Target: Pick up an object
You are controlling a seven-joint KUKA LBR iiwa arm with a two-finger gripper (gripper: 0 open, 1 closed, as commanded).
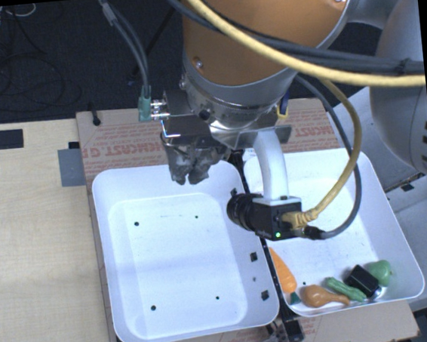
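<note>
My gripper (192,175) hangs over the far rim of the left bin (178,269), near its back right corner, and nothing shows beneath it. The objects lie in the near corner of the right bin (367,188): an orange carrot-shaped piece (285,274) along the divider, a tan gourd-shaped piece (318,296), a green elongated piece (344,289), a small black block (362,280) and a round green piece (379,270). They are well apart from the gripper, to its lower right.
A black device (264,216) with a green light hangs on a white bracket over the divider between the bins, with a yellow cable (344,183) looping across the right bin. The arm's large body covers the back of both bins. Cardboard lies under the bins.
</note>
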